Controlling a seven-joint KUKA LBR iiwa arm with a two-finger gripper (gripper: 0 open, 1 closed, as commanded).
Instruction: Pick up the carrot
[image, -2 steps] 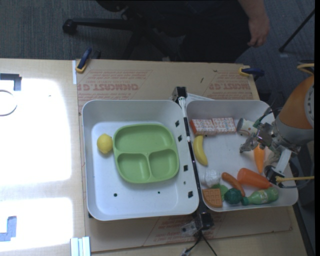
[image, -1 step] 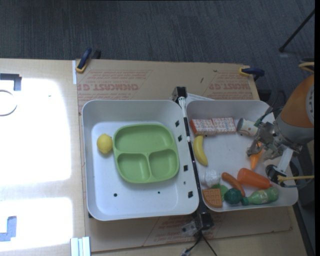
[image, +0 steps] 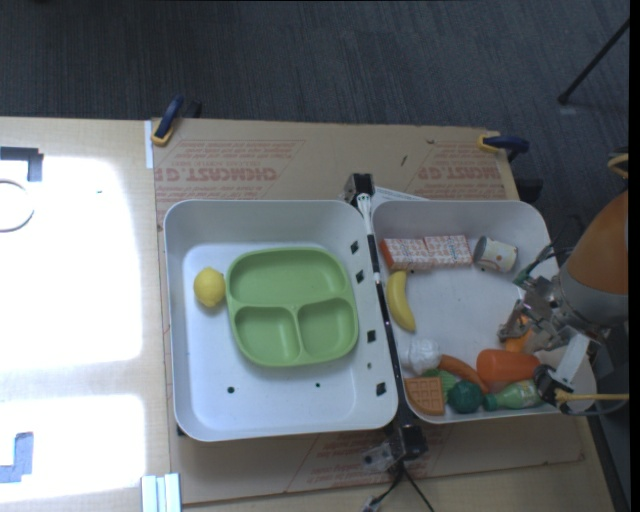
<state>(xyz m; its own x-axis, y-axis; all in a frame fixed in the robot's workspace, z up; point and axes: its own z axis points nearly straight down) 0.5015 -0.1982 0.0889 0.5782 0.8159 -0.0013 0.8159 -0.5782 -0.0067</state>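
Dark carpet surrounds the cardboard-covered tabletop (image: 230, 160), where two white bins sit side by side. The carrot (image: 458, 366) lies at lower right of the frame in the right bin (image: 455, 215), its long axis slanting down-right, touching an orange pepper (image: 508, 364). My pincer (image: 528, 325) hangs just up-right of it; I cannot tell its opening.

Dark grey carpet (image: 300, 60) covers the floor behind the counter (image: 80, 300), whose pale wooden top is washed out by hard light on the left — two bright patches nearly white. A brown cardboard sheet (image: 330, 165) with red printed lettering lies across the counter, pinned at its far corners by blue-and-yellow clamps (image: 168, 118). A thin dark rod (image: 598, 62) slants across the carpet at upper right.
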